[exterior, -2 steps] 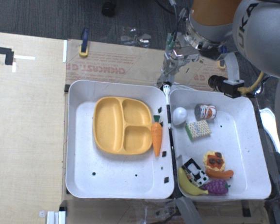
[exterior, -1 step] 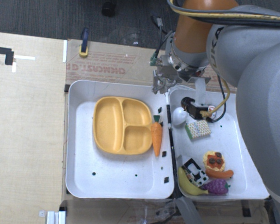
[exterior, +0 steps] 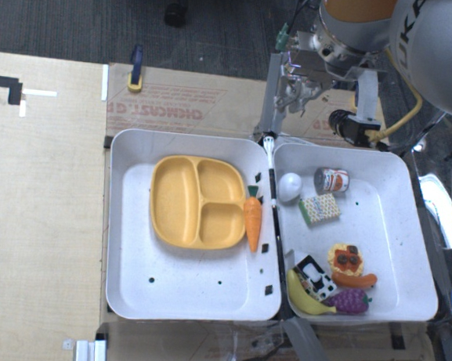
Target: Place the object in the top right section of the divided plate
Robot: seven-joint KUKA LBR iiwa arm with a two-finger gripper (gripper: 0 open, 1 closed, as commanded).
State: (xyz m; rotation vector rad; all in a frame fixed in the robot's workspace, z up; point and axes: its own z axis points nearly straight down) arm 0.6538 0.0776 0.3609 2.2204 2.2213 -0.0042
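The yellow divided plate (exterior: 179, 199) lies in the left white bin (exterior: 130, 238), with one big section on its left and two smaller ones on its right. An orange toy carrot (exterior: 252, 220) lies along the plate's right rim, against the wall between the bins, with its green top pointing away. My gripper (exterior: 295, 95) hangs above the far edge of the bench, beyond the back wall where the two bins meet. It is well apart from the plate and the carrot, and I see nothing in it.
The right bin (exterior: 412, 255) holds a white ball (exterior: 289, 186), a small can (exterior: 331, 180), a green-and-white block (exterior: 319, 209), a yellow-and-red toy (exterior: 347, 259), a sausage (exterior: 356, 279), a banana (exterior: 304, 297), grapes (exterior: 350, 301) and a black-and-white piece (exterior: 313, 273).
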